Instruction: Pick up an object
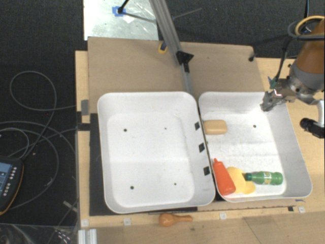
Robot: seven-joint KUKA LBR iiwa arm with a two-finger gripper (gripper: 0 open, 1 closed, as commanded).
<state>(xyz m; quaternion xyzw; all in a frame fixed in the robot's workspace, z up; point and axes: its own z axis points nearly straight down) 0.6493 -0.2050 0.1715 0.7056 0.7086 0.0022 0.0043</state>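
White bin (292,136) holds our 4 candidates; the gripper (267,103) hangs above its far corner, well apart from the bottle (264,177), nothing pinched, jaw spacing unreadable.

No lettering, number, brand or sign can be read anywhere on the bench. The green bottle (263,177) in the right bin (284,136) has a pale band around its middle that may be a label, but it is too small and blurred to make out any words. The handheld screen device (9,179) lying on the dark floor at the left edge shows a lit bluish display whose contents are likewise illegible.
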